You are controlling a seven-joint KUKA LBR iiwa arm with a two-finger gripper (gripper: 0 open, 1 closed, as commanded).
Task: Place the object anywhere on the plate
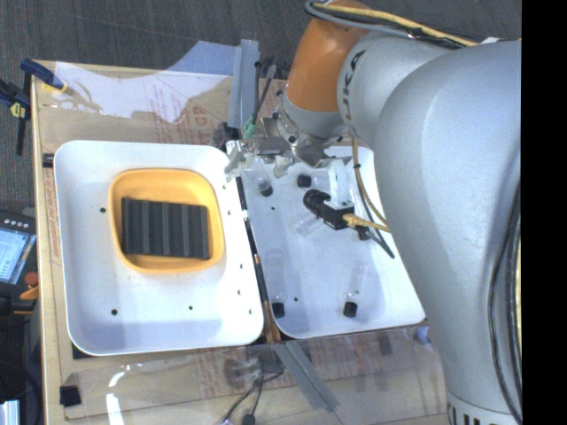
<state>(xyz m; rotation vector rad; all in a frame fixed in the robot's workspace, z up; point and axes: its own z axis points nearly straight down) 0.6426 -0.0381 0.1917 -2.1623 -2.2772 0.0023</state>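
Observation:
A yellow plate (pixel 165 187) with rounded corners lies in the left white bin (pixel 133 326). A dark grey ribbed rectangular object (pixel 167 227) rests flat on the plate, filling most of its middle. My gripper (pixel 241 158) hangs at the far end of the seam between the two bins, to the right of the plate and apart from the object. Nothing shows in its grasp. The grey arm with its orange band (pixel 323 69) covers the far part of the right bin (pixel 337 273).
A black connector with a yellow-tipped cable (pixel 330 212) hangs from the wrist over the right bin. Small black bolts (pixel 350 308) dot that bin's floor. A handheld screen (pixel 13 253) sits off the bench's left edge.

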